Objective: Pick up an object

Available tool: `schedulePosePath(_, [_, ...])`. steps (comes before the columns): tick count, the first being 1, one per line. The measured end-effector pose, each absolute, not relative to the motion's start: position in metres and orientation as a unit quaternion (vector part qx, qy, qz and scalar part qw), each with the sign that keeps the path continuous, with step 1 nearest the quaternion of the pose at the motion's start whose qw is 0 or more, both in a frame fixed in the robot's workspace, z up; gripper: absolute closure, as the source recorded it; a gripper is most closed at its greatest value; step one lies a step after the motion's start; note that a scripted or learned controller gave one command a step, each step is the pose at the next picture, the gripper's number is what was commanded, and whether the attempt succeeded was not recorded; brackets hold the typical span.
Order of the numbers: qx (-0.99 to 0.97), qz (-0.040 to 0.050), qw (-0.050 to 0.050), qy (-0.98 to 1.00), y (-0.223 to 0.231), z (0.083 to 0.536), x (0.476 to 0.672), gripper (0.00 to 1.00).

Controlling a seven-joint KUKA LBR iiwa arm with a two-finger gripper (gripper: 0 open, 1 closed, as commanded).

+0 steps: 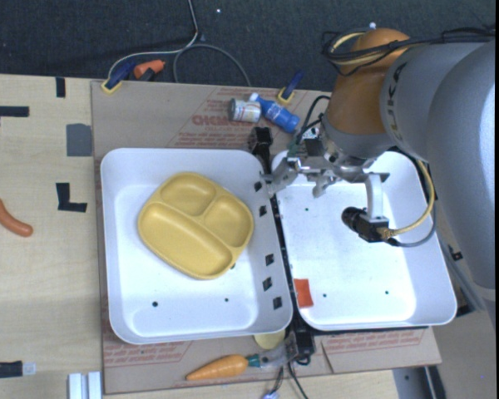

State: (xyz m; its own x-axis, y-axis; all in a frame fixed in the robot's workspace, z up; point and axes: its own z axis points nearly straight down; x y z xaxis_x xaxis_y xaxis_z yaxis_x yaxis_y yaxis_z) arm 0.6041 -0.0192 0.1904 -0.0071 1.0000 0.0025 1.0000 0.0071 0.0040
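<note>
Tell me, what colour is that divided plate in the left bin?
Pale yellow. The divided plate shows clearly in the camera view, lying in the left bin.

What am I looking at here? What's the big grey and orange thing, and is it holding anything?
It is a robot arm, filmed by one fixed camera looking down at a slant. Its gripper hangs over the right white bin; I cannot see anything between its fingers. The left white bin holds a yellow divided plate. Outside the bins lie a toy carrot at the front, a toy sausage far left and a small bottle behind. The arm's job is to pick up an object.
</note>
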Motion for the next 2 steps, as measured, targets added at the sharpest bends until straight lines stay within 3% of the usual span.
schedulePosePath(1, [0.707, -0.0015, -0.001, 0.707, -0.0309, 0.184, 0.5626, 0.0])
schedulePosePath(2, [0.707, -0.0005, -0.001, 0.708, -0.03, 0.1839, 0.5642, 0.0])
